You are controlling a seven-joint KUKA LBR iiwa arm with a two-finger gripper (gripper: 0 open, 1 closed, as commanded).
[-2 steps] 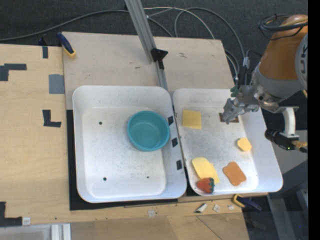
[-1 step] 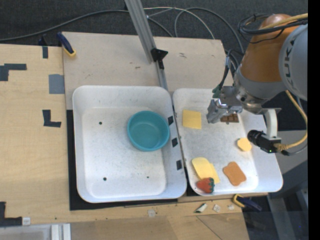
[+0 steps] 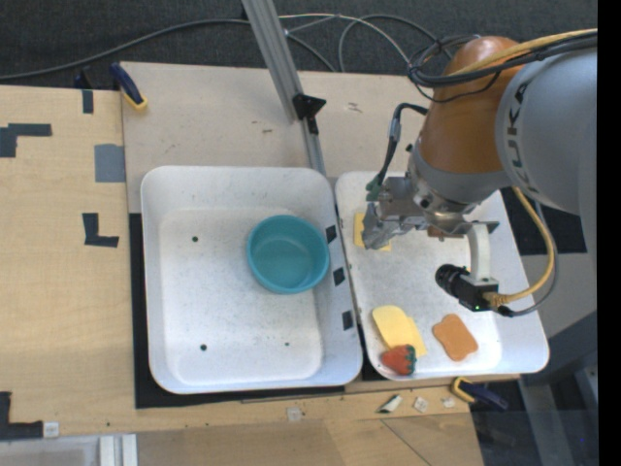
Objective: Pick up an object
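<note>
My gripper (image 3: 379,227) is low over the far left corner of the right bin (image 3: 518,343), hanging from the grey arm with the orange band (image 3: 466,115). A small yellow object (image 3: 361,232) lies right under it against the bin's left wall, mostly hidden by the gripper. Nearer the front of that bin lie a pale yellow piece (image 3: 396,324), an orange piece (image 3: 454,337) and a red strawberry-like piece (image 3: 398,360). A teal bowl (image 3: 287,252) stands in the left bin (image 3: 155,260).
A slanted metal pole (image 3: 281,56) rises behind the bins. Black cables (image 3: 320,29) run across the back of the bench. A black cable connector (image 3: 464,286) hangs off the wrist over the right bin's middle.
</note>
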